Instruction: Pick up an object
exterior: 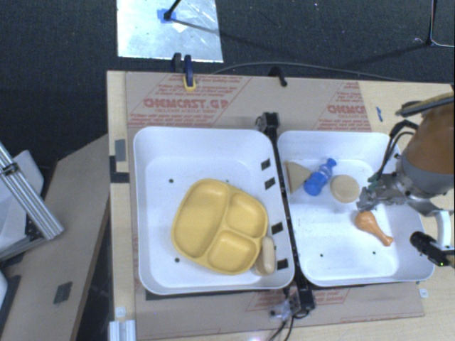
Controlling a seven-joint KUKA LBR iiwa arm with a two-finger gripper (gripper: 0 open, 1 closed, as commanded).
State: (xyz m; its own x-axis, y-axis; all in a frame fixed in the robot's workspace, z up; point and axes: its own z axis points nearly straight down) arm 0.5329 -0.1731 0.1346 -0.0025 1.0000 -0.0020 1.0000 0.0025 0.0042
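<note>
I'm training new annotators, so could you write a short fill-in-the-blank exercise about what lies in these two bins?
1. The yellow divided tray lies in the ___ bin.
2. The bottle in the right bin is coloured ___.
3. The gripper hangs over the ___ bin, near the chicken drumstick.

Missing words: left; blue; right

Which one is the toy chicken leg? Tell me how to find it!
Look at the right white bin, the one nearest the robot arm. The chicken leg lies near that bin's right side, just below the robot's hand. It is orange-tan with a fat end and a thin end, unlike the blue bottle and the round tan disc above it.
</note>
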